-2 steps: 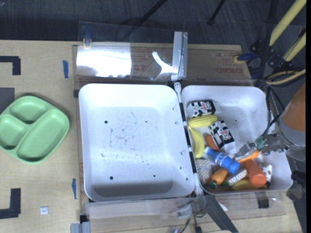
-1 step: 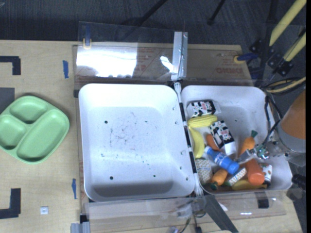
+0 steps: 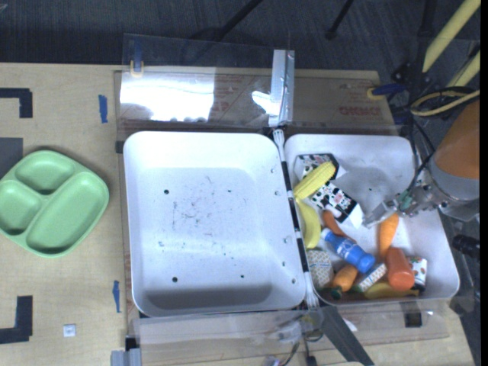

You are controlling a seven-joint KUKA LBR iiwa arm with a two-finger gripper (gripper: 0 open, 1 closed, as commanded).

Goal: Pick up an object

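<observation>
The right white bin (image 3: 381, 152) holds a heap of small things. Among them are a yellow corn-like piece (image 3: 314, 180), a yellow banana (image 3: 309, 226), a black-and-white patterned box (image 3: 333, 197), a blue bottle (image 3: 348, 252), an orange carrot (image 3: 387, 233) and an orange-red bottle (image 3: 398, 270). My gripper (image 3: 398, 203) hangs low over the right half of this bin, just above the carrot's upper end. The arm's orange band (image 3: 463, 152) enters from the right edge. Nothing shows as lifted off the heap.
The left white bin (image 3: 206, 212) lies beside the right one, and a thin wall divides them. A green divided plate (image 3: 50, 202) rests on the bench at far left. A clear panel (image 3: 206, 90) and a metal upright (image 3: 281, 86) stand behind the bins.
</observation>
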